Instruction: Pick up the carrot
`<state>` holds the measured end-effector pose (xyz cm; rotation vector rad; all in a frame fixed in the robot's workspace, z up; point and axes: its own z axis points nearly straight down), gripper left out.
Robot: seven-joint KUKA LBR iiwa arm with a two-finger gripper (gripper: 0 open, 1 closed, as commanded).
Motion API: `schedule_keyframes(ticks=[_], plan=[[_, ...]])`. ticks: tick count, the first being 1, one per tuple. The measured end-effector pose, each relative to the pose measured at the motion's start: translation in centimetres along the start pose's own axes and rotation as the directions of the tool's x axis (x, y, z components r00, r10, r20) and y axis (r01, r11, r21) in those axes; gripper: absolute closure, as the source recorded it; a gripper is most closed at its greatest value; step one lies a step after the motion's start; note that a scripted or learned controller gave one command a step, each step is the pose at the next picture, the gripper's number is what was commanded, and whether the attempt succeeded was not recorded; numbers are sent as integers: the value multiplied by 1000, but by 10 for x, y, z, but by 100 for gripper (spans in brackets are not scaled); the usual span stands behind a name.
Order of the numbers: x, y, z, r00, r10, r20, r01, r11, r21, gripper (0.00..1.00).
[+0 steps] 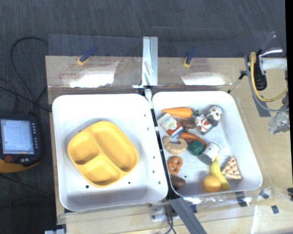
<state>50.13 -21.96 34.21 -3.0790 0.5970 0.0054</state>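
Dark carpet surrounds the worktop carrying two white bins. Within the right bin, the carrot is seen lying along the far wall, just beyond a small can. Whether the jaws are open cannot be told.

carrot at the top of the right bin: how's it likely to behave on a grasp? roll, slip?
The carrot looks like smooth moulded toy food, so probably stiff and light. Its round, tapered body lying flat suggests it may roll or pivot if nudged, and the finish could be slippery. Toys crowd its lower side, such as the small carton, so fingers closing there may shove them.
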Motion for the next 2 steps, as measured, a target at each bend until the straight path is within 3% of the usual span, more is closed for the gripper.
schedule_keyframes(ticks=[1, 2], plan=[[53, -19, -61, 983, -182, -6, 182, 983, 2, 100], [34, -11, 119, 983, -182, 9, 182, 983, 4, 100]])
